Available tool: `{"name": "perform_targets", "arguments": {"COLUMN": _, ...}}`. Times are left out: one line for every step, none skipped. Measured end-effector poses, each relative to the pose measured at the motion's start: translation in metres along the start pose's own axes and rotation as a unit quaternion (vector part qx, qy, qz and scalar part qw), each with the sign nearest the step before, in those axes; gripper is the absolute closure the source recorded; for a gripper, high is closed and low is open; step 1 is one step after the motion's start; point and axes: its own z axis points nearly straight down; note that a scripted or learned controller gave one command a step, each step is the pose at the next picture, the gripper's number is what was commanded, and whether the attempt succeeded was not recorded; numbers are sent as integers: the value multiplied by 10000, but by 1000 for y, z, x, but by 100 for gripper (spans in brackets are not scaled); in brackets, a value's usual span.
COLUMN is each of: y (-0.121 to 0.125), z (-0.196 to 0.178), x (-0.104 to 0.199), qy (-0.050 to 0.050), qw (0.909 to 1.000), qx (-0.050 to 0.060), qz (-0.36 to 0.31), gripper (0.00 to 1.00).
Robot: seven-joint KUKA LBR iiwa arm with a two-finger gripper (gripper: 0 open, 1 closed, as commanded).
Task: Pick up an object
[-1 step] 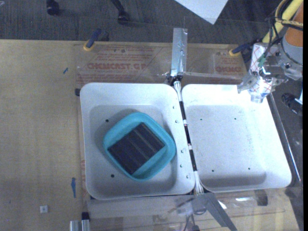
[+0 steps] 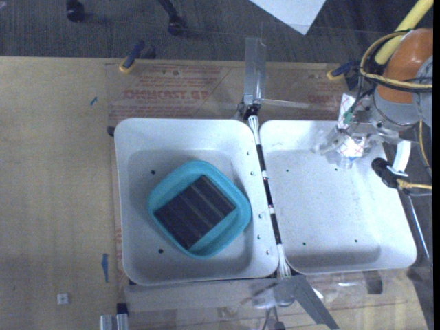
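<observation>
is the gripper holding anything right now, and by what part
Cannot be told: the gripper is a blur over the right bin. The blue container lies untouched in the left bin.

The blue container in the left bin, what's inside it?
Inside the blue container lies a dark, ridged rectangular block that covers most of its floor. Whatever may lie beneath the block is hidden. The container sits in the left bin.

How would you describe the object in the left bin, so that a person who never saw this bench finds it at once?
Two white bins sit side by side; take the left bin. In its middle lies a blue dish, square with rounded corners, turned like a diamond. Its dark ribbed inside sets it apart from the pale surroundings.
</observation>
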Motion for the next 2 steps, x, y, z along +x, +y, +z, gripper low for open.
{"name": "perform_targets", "arguments": {"y": 3, "z": 3, "x": -7, "qy": 35, "qw": 9984, "qx": 34, "qz": -568, "gripper": 0}}
{"name": "perform_targets", "arguments": {"y": 4, "z": -8, "x": -5, "qy": 40, "qw": 9983, "qx": 49, "qz": -585, "gripper": 100}}
